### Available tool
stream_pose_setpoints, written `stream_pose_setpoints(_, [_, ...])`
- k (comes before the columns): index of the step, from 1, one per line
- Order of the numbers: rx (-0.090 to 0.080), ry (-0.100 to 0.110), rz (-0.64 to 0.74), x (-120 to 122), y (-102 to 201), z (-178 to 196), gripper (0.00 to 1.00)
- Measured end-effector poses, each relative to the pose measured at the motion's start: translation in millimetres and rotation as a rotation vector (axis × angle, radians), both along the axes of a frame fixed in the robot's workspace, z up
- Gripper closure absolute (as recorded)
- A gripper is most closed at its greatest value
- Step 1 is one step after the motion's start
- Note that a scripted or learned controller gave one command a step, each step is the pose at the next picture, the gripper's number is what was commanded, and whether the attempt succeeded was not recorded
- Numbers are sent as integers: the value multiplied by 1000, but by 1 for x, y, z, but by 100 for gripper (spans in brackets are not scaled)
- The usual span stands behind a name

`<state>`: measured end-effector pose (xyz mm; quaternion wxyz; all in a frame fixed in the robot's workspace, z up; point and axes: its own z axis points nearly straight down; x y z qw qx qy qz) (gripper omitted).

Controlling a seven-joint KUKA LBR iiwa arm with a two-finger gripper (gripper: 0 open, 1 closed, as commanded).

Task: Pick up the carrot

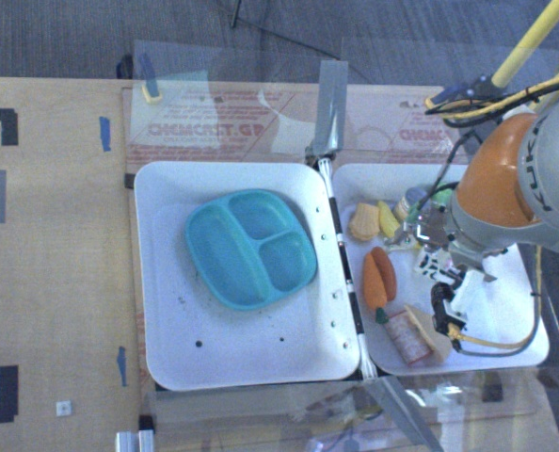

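Table (54, 252): pale wood, fills the left and lower frame. It has black corner marks at the left edge and short strips of blue tape (105, 132) at upper left.

Cardboard sheet (223, 125): red printing, lies flat along the upper edge of both bins.

Left bin (162, 290): white and shallow, centre of frame. It holds one item, the plate.

Right bin (510, 314): white, touching the left bin along a shared wall right of centre. All the small items sit in its left half.

Arm (496, 182): grey with an orange band, entering from the right edge. The wrist hangs over the middle of the right bin.

Plate (251, 248): teal, three compartments, upright, in the upper middle of the left bin.

Carrot (379, 279): orange, lying flat in the left part of the right bin, near the shared wall. Its long axis runs roughly top to bottom of the frame, with the green end toward the bottom. It lies left of the wrist and apart from it; nothing grips it.

Pinkish tan block (413, 335): lies tilted just below and right of the carrot's green end.

Tan round piece (364, 222): just above the carrot.

Yellow piece (389, 217): touching the right side of the tan piece.

Jaws: under the wrist, right of the carrot. Whether they are apart or together cannot be told from this angle.
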<state>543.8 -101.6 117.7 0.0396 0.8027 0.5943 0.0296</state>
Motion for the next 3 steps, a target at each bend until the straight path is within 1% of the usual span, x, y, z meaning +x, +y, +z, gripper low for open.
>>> stream_pose_setpoints(1, [-4, -6, 62, -33, -2, 0, 0])
stream_pose_setpoints(2, [13, 38, -30, 52, -16, -2, 0])
stream_pose_setpoints(3, [-9, 26, 65, 41, -8, -2, 0])
